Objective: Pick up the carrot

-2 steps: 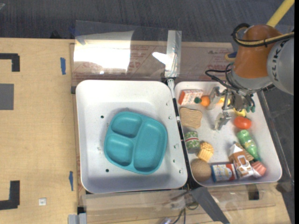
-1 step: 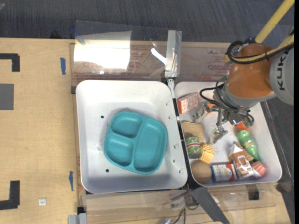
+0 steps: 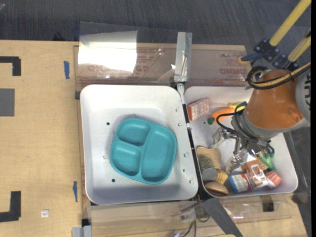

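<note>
Carrot (image 3: 223, 115) lying in right bin (image 3: 291, 174) near its far side, beside small box (image 3: 198, 108), gripper (image 3: 242, 154) low over nearby clutter, finger state impossible to tell, teal plate (image 3: 143, 150) in left bin (image 3: 94, 132).

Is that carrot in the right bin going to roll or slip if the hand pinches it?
The carrot looks like smooth moulded plastic, so probably stiff, light and somewhat slippery. Its rounded shape suggests it may roll if nudged. The arm hides part of it, and the box beside it could crowd a grasp.
</note>
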Action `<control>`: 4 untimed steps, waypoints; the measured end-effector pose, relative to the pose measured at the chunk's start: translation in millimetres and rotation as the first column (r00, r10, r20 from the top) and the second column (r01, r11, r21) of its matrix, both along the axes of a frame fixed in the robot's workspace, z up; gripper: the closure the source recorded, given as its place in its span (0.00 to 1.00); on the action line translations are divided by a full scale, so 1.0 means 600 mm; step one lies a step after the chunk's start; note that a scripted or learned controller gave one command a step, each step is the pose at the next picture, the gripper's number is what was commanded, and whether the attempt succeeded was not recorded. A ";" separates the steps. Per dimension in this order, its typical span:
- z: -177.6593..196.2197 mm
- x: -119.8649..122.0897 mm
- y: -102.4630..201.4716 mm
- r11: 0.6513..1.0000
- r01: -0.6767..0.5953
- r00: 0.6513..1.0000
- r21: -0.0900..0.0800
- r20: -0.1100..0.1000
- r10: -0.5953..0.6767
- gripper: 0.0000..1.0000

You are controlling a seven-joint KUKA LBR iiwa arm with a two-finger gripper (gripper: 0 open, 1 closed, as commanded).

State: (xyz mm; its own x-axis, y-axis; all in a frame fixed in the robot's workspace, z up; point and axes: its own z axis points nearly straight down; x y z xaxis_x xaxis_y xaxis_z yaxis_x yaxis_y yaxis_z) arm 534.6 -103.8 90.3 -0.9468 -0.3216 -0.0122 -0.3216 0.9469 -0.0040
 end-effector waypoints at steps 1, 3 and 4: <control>0.002 0.130 0.003 0.989 0.148 0.989 0.002 -0.004 -0.148 0.00; 0.023 0.206 0.007 0.984 0.180 0.984 0.000 0.004 -0.180 1.00; 0.014 0.184 -0.062 0.940 -0.340 0.940 -0.009 0.012 0.340 1.00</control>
State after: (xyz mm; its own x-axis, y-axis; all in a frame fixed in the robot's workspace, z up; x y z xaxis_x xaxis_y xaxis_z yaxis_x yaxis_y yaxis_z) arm 645.0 -141.3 98.9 -0.7805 -0.6248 -0.0202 -0.6246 0.7808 -0.0166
